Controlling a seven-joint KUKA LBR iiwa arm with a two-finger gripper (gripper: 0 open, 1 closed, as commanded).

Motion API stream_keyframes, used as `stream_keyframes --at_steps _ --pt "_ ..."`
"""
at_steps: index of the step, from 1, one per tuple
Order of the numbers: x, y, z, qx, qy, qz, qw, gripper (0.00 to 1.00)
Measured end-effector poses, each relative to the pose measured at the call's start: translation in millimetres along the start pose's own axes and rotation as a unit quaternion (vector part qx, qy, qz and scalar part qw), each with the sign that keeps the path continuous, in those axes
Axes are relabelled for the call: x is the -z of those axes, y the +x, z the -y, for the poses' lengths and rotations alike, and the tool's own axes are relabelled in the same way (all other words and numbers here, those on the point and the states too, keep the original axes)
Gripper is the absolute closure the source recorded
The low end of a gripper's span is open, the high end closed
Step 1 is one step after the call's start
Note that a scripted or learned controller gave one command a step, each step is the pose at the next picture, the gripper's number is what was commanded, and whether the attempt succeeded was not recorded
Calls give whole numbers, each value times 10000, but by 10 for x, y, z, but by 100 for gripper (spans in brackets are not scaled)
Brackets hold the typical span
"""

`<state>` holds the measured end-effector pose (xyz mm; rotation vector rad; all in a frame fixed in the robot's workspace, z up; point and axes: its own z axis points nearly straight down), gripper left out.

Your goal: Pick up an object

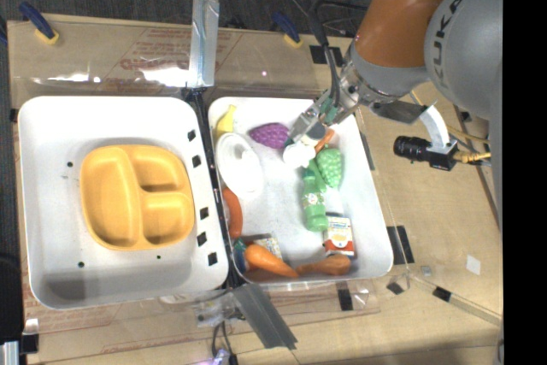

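My gripper [308, 131] hangs over the back of the right bin [369, 184], just right of a purple bunch of grapes [270, 134]. A small white round thing [296, 155] sits right under its tip; whether it is held is unclear. A small orange piece [326, 138] shows beside the gripper. Green toy vegetables [326, 167] and a green bottle [314, 208] lie just in front of it. A juice box [339, 236] stands at the front right.
A white cup [239, 165] and a yellow banana [225, 119] lie along the right bin's left side. Carrots [282, 266] and an orange piece [232, 212] lie at the front left. The left bin [43, 141] holds a yellow divided tray [141, 194].
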<state>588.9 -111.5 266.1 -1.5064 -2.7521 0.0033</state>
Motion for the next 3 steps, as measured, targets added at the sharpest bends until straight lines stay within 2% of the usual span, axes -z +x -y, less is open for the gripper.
stream_keyframes --at_steps 1,2,3 --pt "61 -157 -709 470 -18 16 9989 100" --pt "426 -549 -284 994 -27 36 9950 100" --pt "-365 698 -125 735 7 -19 9973 100"
